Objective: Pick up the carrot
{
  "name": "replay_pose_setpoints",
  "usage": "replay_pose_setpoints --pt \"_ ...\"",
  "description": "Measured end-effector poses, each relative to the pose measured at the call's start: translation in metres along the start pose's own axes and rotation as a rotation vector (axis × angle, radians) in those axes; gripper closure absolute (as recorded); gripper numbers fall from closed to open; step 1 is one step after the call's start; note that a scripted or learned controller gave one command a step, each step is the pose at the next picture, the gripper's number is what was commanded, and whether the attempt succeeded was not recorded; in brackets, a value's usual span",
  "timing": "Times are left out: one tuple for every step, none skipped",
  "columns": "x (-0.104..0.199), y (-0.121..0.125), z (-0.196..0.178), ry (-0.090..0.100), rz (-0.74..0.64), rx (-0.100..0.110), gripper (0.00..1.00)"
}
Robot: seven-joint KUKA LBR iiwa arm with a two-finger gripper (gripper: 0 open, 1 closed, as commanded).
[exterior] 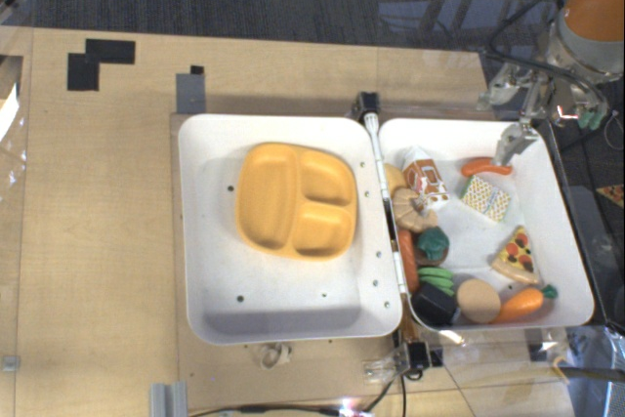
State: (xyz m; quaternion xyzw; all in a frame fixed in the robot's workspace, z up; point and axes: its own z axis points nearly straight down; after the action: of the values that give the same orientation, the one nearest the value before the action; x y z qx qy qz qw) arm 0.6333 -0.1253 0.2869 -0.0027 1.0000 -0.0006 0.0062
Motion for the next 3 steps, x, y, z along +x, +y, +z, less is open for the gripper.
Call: replay_pose_setpoints --pt "0.053 0.072 0.092 0.009 0.028 -0.005 0.0" --pt "0.126 0.137 0.1 0.006 0.075 -0.005 0.0" --pt "0.039 0.101 -0.017 -0.008 -0.067 0.0 0.0"
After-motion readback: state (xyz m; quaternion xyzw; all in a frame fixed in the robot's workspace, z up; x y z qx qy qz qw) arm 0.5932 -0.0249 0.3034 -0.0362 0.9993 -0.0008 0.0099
